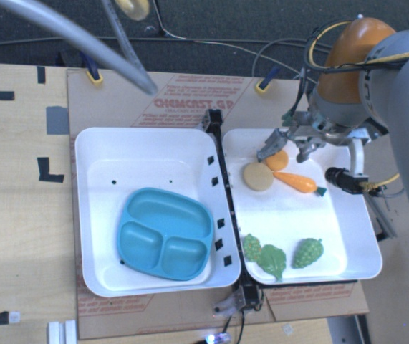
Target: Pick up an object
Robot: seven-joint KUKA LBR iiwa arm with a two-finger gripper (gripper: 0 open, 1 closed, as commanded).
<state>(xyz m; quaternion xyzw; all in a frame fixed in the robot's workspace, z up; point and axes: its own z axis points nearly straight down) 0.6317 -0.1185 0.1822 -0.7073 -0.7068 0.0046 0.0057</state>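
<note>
My gripper hangs over the back of the right bin, its two fingers spread open. A small orange piece lies just below and between the fingertips, nearer the left finger; nothing is clamped. A tan round item sits just to the front left of it, and an orange carrot with a green tip lies to the front right.
Three green vegetable pieces lie along the right bin's front. The left bin holds a blue divided plate. A black divider runs between the bins. Cables hang behind the arm.
</note>
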